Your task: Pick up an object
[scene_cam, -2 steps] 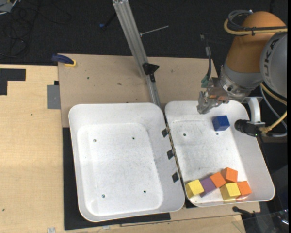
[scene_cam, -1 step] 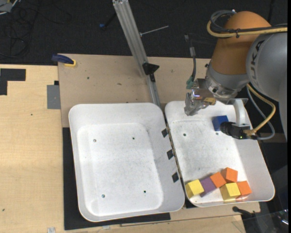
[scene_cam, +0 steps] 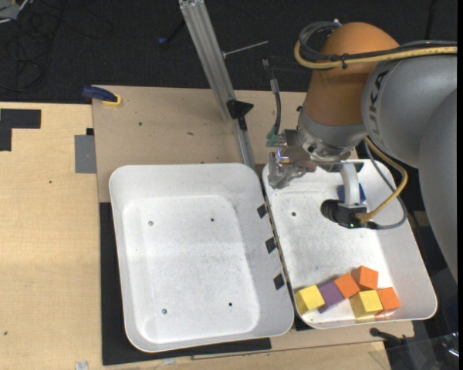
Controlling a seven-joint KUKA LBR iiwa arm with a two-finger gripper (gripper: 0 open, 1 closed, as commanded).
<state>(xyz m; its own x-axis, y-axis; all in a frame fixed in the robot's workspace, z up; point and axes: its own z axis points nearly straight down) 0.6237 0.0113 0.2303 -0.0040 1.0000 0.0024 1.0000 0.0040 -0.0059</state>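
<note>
Orange, yellow and purple small cubes lie huddled in the near corner of the shallow white right bin, touching one another, probably because they slid down against its wall. None is lifted yet. Beside it sits the matching white left bin on the pale wooden desk. Well apart from the cubes, at the right bin's far end, hangs the metal hand under the grey and orange arm; whether it is open or closed I cannot tell, since its tip is small and blurred against the rim.
</note>
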